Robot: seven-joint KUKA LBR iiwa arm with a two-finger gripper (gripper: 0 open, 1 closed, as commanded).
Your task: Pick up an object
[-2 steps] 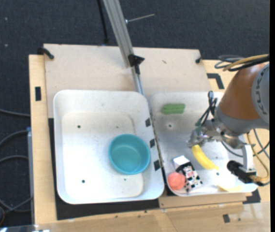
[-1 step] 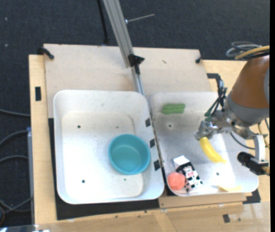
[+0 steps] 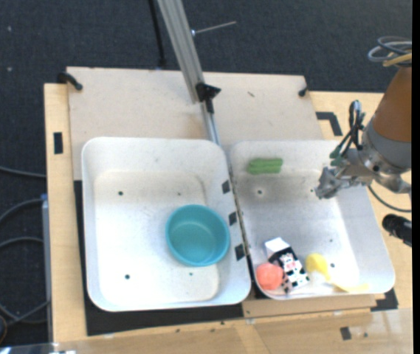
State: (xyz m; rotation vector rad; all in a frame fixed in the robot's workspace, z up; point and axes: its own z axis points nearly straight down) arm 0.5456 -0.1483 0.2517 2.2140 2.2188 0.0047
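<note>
My gripper (image 3: pixel 326 186) hangs over the right bin's (image 3: pixel 357 227) right side, above bare floor, with nothing visibly between its fingers. A green oblong object (image 3: pixel 265 166) lies at the bin's back, left of the gripper. At the bin's front edge sit a pink ball (image 3: pixel 269 275), a black-and-white patterned block (image 3: pixel 285 262) and a yellow object (image 3: pixel 319 265), all well in front of the gripper.
A teal bowl (image 3: pixel 197 234) stands in the left bin (image 3: pixel 114 220), near the divider. A slanted aluminium post (image 3: pixel 184 43) rises behind the bins. The orange-banded arm (image 3: pixel 394 120) enters from the right.
</note>
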